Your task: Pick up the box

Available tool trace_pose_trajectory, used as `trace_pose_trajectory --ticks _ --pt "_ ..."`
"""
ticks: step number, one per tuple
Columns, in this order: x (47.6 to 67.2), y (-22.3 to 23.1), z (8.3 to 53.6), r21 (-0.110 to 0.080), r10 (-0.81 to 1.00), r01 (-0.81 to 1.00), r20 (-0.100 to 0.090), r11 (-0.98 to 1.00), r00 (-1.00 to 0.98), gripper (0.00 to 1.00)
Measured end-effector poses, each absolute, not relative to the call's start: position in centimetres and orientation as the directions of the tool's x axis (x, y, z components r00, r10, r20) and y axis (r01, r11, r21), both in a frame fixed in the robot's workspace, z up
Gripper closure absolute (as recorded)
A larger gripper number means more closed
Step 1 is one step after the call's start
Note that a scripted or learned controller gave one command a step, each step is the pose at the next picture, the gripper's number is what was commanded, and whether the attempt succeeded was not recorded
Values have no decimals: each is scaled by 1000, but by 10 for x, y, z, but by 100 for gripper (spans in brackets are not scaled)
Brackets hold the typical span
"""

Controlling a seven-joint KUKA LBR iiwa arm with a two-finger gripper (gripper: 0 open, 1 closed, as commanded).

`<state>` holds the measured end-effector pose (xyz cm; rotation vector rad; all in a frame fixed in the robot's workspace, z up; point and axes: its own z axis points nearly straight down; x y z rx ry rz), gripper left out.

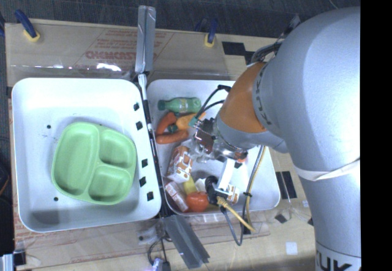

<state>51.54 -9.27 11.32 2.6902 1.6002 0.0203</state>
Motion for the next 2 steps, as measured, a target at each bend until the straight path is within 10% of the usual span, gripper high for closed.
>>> trace_pose_trajectory --ticks 1,2 --pt "476 -187 207 -3 812 812 1 -584 584 100" --pt "476 -93 120 -6 899 899 0 -438 438 100"
